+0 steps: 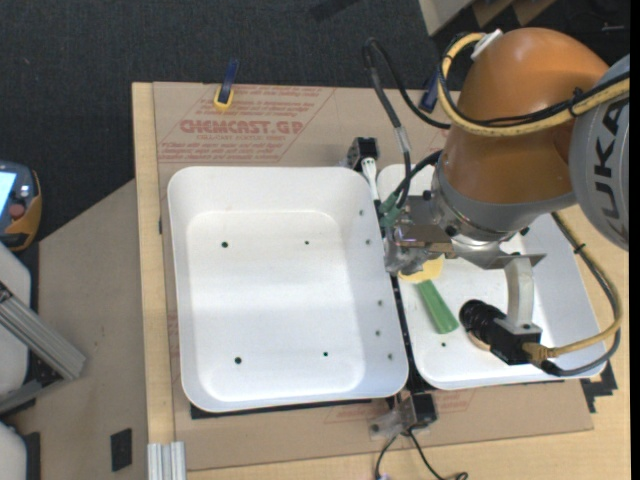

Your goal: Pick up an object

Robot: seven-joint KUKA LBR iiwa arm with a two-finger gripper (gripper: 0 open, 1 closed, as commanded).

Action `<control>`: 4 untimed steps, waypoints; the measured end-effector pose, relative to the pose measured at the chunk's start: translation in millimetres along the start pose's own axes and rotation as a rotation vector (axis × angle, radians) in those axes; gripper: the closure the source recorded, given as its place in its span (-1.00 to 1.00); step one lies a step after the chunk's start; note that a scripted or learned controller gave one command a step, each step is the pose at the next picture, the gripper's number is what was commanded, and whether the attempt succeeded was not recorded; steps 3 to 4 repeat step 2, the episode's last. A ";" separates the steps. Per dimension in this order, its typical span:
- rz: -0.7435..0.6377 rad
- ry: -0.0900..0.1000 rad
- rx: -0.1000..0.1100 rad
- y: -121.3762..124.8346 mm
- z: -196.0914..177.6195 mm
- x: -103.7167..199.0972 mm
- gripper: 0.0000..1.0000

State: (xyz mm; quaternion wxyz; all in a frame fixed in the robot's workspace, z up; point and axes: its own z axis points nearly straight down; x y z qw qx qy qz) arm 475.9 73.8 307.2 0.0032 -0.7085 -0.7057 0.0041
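My gripper [408, 256] hangs low at the left edge of the right bin [470, 368], under the big orange wrist. A pale yellow object [430, 268] lies right beside its tip, partly hidden by the gripper. Just below that, a green stick-shaped object [437, 306] lies flat on the bin floor, slanting toward the front. I see nothing clearly between the fingers.
The left bin [270, 288] sits next to the right one, its rim touching the right bin's near the gripper. Both bins rest on a cardboard sheet [240, 118]. The arm covers most of the right bin's back part.
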 end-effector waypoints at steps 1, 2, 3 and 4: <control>-0.008 0.004 -0.020 3.1 -88.5 27.7 1.00; -0.008 0.006 -0.024 1.9 -188.5 47.1 1.00; -0.008 0.006 -0.024 1.9 -188.5 47.1 1.00; -0.008 0.006 -0.024 1.9 -188.5 47.1 1.00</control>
